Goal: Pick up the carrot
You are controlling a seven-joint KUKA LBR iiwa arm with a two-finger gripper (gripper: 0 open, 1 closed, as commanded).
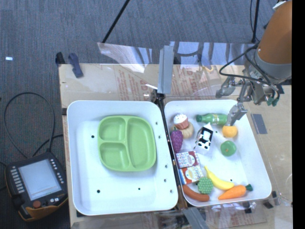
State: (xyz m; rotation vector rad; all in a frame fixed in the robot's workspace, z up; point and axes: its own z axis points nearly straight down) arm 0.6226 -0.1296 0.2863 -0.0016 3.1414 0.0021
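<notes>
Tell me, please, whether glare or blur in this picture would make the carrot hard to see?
Camera view: the carrot is sharp and evenly lit, with a soft shadow on the white bin; glare falls on the clear sheet behind the bins, well away from it; the arm's orange band at the top right looks slightly soft.

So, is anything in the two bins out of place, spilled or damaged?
Nothing looks spilled or damaged. One mismatch: the gripper is over the orange at the right bin's far side, while the carrot lies untouched at the near edge beside the banana.
</notes>
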